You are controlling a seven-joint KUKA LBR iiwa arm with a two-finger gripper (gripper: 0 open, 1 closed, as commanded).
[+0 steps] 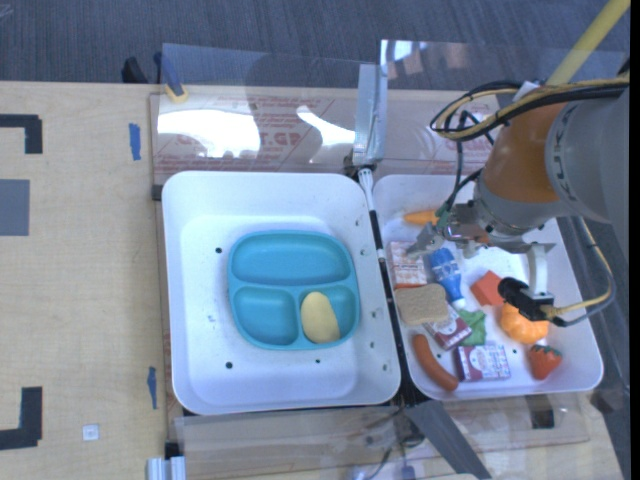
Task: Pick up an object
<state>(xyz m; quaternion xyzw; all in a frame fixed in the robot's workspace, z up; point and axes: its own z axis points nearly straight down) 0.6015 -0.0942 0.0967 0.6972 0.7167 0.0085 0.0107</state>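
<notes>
1. The gripper (437,236) hangs low over the right bin (585,358), just above a blue bottle (447,272); whether it is wide or narrow cannot be told.
2. The bottle lies tilted among toy foods: a sausage (433,360), a sandwich (423,303).
3. A yellow potato (320,317) rests in the blue tray (262,273), left bin (190,268).

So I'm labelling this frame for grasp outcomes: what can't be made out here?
- Tool: blurred against the clutter in the camera view, so whether it is open, shut or holding anything cannot be told.
- Right bin: its upper part lies under the arm, so what sits there is hidden.
- Small packets: print too small to read.
- Yellow item in the blue tray: too small to identify.
</notes>
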